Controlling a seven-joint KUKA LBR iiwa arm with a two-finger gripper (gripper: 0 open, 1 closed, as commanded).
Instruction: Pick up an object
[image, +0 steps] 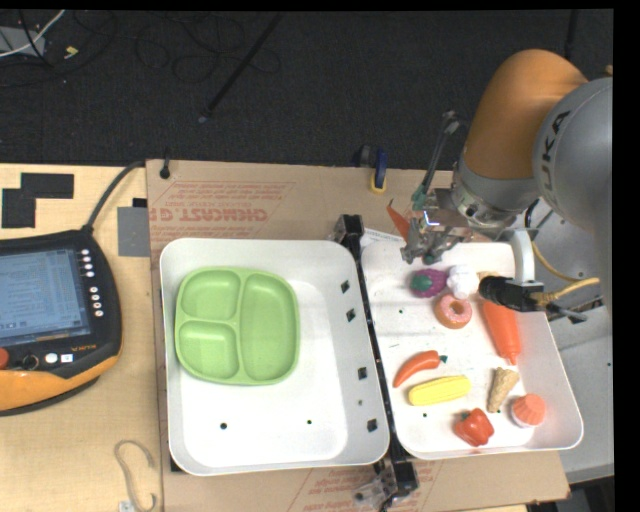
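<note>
My gripper (428, 252) hangs low over the far end of the right bin (560, 400), just above a purple and green toy vegetable (428, 283). Whether anything is held cannot be made out. Beside that vegetable lie a small white piece (463, 277) and a pink frosted doughnut (453, 311). Further right is an orange carrot (503, 330). Nearer the front lie a red chili pepper (414, 367), a yellow corn cob (438, 390), a red bell pepper (474, 427), a tan cone (500, 388) and a pink round toy (528, 409).
The left bin (330, 420) holds a green divided plate (238, 327) toward its far left. A black divider (362, 330) runs between the bins. A teach pendant (50, 315) lies on the bench at left.
</note>
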